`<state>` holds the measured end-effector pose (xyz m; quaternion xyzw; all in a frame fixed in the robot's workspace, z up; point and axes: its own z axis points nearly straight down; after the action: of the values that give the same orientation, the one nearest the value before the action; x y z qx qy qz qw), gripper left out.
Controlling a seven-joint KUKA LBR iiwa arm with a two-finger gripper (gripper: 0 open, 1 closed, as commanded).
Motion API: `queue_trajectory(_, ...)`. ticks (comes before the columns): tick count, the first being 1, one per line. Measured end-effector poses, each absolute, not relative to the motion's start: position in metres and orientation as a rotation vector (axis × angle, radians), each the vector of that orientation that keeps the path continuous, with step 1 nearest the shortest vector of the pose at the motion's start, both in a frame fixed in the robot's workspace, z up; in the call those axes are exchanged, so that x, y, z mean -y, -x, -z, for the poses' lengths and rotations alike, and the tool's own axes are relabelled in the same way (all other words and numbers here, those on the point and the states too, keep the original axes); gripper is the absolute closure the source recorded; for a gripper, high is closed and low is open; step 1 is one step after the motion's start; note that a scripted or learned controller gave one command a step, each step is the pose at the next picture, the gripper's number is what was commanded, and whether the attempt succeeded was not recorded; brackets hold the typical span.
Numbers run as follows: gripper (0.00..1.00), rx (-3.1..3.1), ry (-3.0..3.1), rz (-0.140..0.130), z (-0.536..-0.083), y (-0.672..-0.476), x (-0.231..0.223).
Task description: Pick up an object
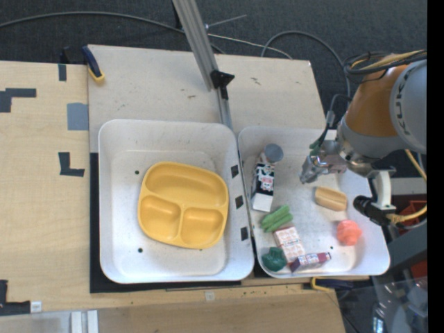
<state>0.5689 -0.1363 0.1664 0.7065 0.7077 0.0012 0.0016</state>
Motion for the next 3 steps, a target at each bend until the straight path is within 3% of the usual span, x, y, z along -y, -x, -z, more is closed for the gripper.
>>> queue_trajectory(2, 1.00, -2.221, -2.216, -0.004, -0.279, -0.570, 0.135)
queue_trajectory(3, 1.00, -2.230, -2.217, 0.002, -0.259, -0.566, 0.084)
